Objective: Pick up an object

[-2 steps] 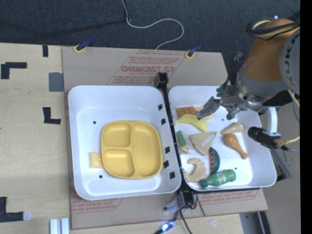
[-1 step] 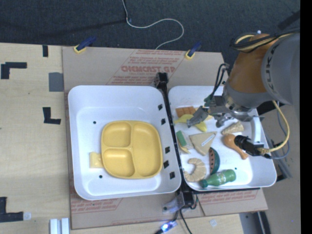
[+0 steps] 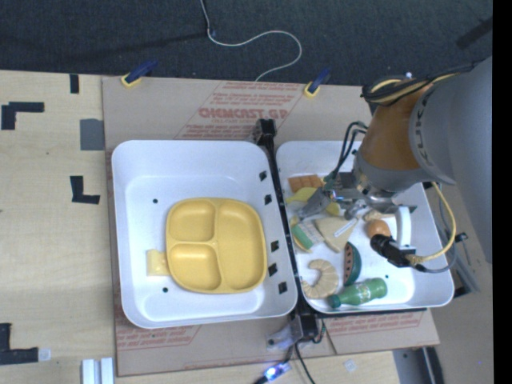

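Reaching in from the right, the grey arm (image 3: 436, 126) with its orange band hangs over the right bin (image 3: 424, 294), and its bulk hides much of that bin's upper half. The tool (image 3: 336, 201) sits low among the small things there, but from where I stand its tips blur into the clutter, so I cannot tell how far open it is or whether it has hold of anything.

Just below and left of it lie a pale wedge-shaped piece (image 3: 330, 232) and a small green piece (image 3: 302, 236). An orange piece (image 3: 302, 185) shows near the divider, partly cut off by the tool. A small orange ball (image 3: 378, 228) rests beside the white bracket on the wrist. Lower down are a watermelon slice (image 3: 351, 262), a curled tan piece (image 3: 323, 274) and a green bottle (image 3: 360, 292) lying on its side near the front wall.

The left bin (image 3: 132, 174) carries a yellow divided plate (image 3: 216, 244), with a yellow block (image 3: 157, 262) poking out from under its left edge, mostly hidden.

Both bins sit on a cardboard sheet (image 3: 232, 110) on the table (image 3: 40, 214).
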`<state>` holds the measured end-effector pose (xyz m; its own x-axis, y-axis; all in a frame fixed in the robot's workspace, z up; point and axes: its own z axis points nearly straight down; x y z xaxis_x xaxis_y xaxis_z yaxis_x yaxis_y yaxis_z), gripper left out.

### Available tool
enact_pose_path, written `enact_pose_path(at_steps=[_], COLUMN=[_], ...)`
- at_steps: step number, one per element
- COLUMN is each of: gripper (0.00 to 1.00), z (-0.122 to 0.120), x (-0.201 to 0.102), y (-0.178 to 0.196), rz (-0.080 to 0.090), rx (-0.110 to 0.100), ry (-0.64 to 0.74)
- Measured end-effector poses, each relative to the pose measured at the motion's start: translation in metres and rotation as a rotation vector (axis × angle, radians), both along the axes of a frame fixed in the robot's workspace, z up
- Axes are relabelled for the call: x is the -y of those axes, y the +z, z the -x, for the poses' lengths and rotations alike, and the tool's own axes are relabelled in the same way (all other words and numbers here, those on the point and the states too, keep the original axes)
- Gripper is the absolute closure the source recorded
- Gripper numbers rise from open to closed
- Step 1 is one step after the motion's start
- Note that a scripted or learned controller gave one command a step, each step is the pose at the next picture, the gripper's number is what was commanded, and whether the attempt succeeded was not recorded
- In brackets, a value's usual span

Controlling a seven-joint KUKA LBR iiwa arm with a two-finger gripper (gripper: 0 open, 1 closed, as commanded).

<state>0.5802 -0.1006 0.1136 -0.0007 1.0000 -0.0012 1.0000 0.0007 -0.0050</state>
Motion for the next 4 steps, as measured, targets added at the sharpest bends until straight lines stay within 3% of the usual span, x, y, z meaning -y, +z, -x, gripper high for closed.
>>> enact_pose_path(at_steps=[1, 2, 3, 4], gripper=[0.00, 1.00, 1.00, 1.00], z=[-0.003, -0.004, 0.003, 0.003], x=[0.001, 0.001, -0.005, -0.013], y=[-0.026, -0.014, 0.040, 0.101], rz=[0.005, 0.006, -0.001, -0.001], rx=[0.015, 0.020, 0.007, 0.009], ry=[0.002, 0.002, 0.001, 0.002])
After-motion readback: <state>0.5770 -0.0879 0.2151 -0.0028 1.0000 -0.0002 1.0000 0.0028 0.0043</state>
